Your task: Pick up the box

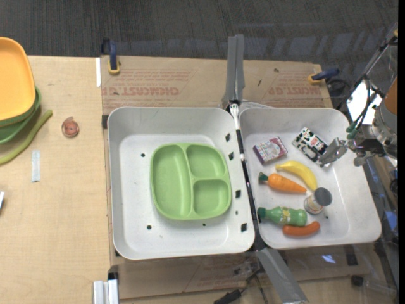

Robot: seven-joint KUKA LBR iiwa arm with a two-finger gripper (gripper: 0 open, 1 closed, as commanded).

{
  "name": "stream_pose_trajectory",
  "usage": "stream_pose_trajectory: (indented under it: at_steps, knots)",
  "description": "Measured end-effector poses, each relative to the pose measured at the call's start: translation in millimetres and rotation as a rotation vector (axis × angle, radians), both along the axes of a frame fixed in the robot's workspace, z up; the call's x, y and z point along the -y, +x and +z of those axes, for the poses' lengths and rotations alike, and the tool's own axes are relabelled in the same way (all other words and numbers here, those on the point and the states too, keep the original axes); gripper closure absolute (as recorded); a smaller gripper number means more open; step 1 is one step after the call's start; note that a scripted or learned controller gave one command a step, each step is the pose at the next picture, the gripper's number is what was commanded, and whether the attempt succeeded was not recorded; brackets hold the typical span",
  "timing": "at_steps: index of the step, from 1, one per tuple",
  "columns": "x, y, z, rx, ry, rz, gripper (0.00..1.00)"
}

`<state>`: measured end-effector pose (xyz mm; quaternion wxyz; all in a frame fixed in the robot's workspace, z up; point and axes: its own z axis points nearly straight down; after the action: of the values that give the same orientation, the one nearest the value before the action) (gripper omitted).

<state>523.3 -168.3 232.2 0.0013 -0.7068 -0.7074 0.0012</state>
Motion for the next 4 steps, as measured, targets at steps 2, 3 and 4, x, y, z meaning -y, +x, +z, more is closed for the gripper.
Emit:
stream_pose_trajectory:
  at_steps: [2, 3, 4]
  knots:
    - [-56, 103, -129, 0.004, -0.001, 0.229, 0.0]
    - [-69, 127, -134, 0.014, -0.005, 0.348, 0.0]
    - [-68, 85, -134, 0.016, -0.004, 0.599, 0.0]
